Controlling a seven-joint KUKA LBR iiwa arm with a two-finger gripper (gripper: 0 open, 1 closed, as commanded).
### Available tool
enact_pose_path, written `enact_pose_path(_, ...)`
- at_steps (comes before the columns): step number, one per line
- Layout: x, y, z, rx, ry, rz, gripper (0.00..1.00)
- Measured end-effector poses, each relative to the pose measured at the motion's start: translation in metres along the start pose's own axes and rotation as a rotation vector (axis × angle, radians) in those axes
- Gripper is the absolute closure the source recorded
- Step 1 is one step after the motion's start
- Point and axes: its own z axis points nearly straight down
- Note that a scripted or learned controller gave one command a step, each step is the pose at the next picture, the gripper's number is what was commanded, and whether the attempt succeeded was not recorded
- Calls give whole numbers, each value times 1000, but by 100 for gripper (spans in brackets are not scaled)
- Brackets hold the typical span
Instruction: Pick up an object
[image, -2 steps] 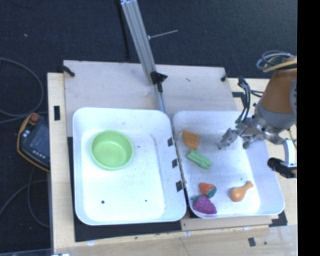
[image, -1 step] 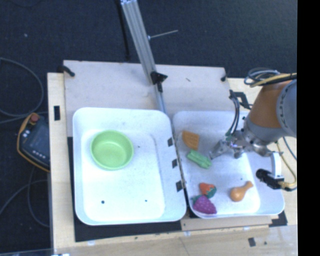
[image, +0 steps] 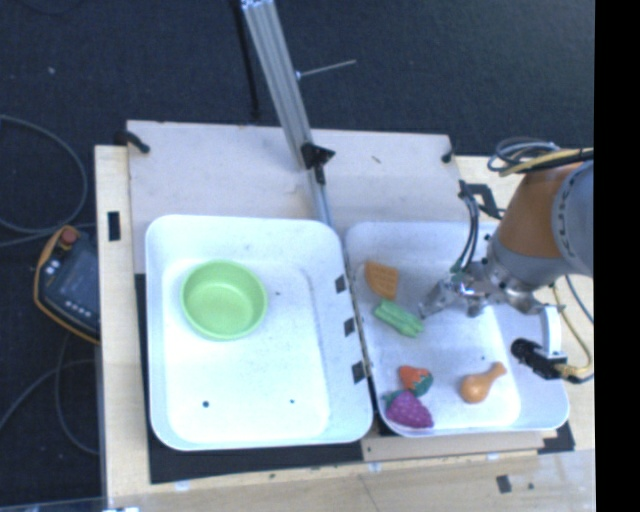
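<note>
In the right bin (image: 440, 250) lie several toy foods: an orange ridged piece (image: 381, 279) at the upper left, a green ridged piece (image: 398, 319) below it, a red and green strawberry (image: 415, 379), purple grapes (image: 409, 409) at the front edge, and an orange drumstick (image: 481, 383) at the front right. My gripper (image: 437, 299) hangs over the middle of this bin, just right of the green piece, with nothing visibly between its fingers.
The left bin (image: 300, 400) holds a green bowl (image: 224, 299) at its upper left. A slanted metal pole (image: 285, 90) rises behind the bins. Cables and a black clip (image: 535, 358) hang at the arm's right side. A pendant (image: 68, 280) lies left of the bench.
</note>
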Motion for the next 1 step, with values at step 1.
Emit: enact_pose_path(1, -1, 1, -11, -3, 1, 3, 100)
